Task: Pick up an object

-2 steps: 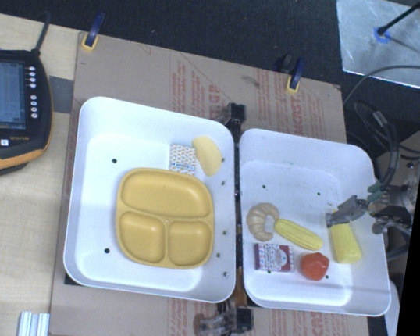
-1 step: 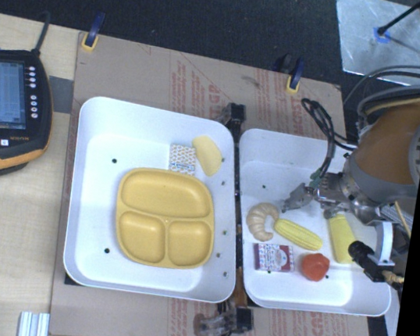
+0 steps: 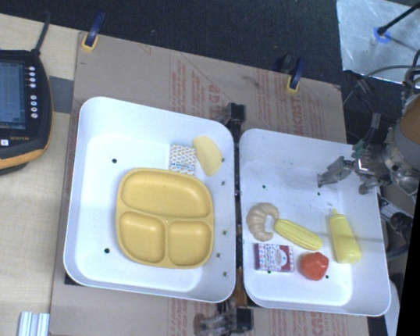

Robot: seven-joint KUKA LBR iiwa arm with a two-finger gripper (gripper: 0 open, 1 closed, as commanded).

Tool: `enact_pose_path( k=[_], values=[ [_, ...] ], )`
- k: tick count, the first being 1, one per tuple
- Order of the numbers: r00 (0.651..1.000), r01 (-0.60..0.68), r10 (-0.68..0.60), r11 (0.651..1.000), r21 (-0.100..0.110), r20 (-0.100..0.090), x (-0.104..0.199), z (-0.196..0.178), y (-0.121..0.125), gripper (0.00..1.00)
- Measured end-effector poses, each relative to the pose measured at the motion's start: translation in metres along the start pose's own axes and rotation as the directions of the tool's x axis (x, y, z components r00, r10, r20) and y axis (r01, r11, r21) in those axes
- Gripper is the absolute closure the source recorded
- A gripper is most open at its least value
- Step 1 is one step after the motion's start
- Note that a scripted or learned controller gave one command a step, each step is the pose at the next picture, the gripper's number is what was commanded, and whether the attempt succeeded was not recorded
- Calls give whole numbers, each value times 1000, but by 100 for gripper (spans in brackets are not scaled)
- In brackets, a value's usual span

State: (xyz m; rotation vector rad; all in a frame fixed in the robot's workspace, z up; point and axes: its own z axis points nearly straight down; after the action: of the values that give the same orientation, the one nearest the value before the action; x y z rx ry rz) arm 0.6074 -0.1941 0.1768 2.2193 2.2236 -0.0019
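Observation:
My gripper (image 3: 348,177) hangs over the upper right part of the right bin (image 3: 298,161), open, with nothing between its fingers. Below it in that bin lie a yellow bottle (image 3: 344,237), a corn cob (image 3: 298,234), a beige pastry (image 3: 262,220), a red tomato (image 3: 313,265) and a red packet (image 3: 273,257). The bottle is the closest of these, a little below the gripper. The left bin (image 3: 89,184) holds a yellow divided tray (image 3: 165,217), a pale yellow piece (image 3: 206,155) and a small white packet (image 3: 183,159).
A tablet in an orange case (image 3: 2,110) lies on the bench to the left of the bins. Clamps (image 3: 294,72) pin the cardboard sheet at the back. Cables and equipment (image 3: 397,82) crowd the far right.

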Motion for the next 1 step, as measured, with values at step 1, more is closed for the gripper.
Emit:
enact_pose_path(
  k=[1],
  values=[
    [1000,5,-5,1000,-13,7,-2,69,-66,0]
  ],
)
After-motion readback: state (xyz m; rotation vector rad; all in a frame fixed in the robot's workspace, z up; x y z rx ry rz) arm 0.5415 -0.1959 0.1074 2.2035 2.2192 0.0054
